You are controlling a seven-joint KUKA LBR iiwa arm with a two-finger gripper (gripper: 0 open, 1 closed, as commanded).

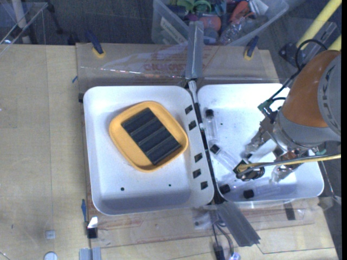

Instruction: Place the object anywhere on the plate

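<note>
Down in the right bin [303, 184] the pincer [259, 164] hovers low by a small dark object [250, 172] on the floor; whether it grips or gapes, I cannot tell; across the divider, the yellow plate [120, 140] carries a black ridged block [151, 136]; beyond, a clear tub [162, 10] of colourful toys.

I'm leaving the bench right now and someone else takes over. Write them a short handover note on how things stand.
Gripper: low in the right bin, over a small dark object on its floor; finger state unclear, no hold confirmed.
Yellow plate: in the left bin, with a dark ribbed block lying on it.
Done: nothing confirmed for the right-bin object.
Left: grasp it, carry it over the divider, set it on the plate.
</note>
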